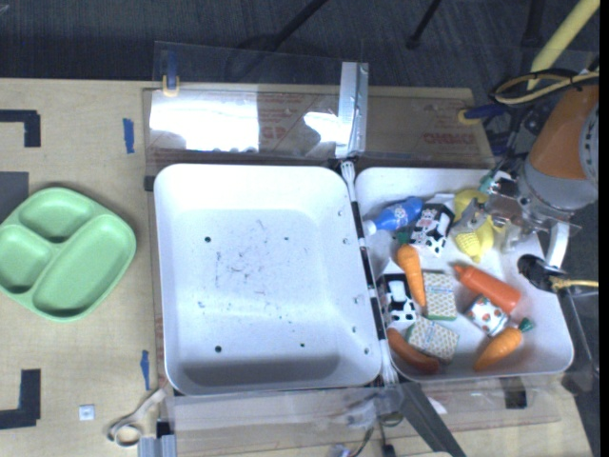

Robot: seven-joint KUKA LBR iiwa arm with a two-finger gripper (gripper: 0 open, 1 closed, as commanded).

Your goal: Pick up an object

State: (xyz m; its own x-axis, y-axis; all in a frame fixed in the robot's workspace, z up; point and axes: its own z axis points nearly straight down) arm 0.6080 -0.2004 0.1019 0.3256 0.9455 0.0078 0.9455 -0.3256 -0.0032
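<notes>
Hovering over the right bin [554, 324], the end effector [506, 213], open or closed cannot tell, likely does best dropping straight onto the yellow toy [473, 237] just beside it, clear of the carrot [411, 270].

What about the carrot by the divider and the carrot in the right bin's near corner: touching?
Apart. The camera view shows the divider carrot and the corner carrot with a checked packet lying between them.
</notes>
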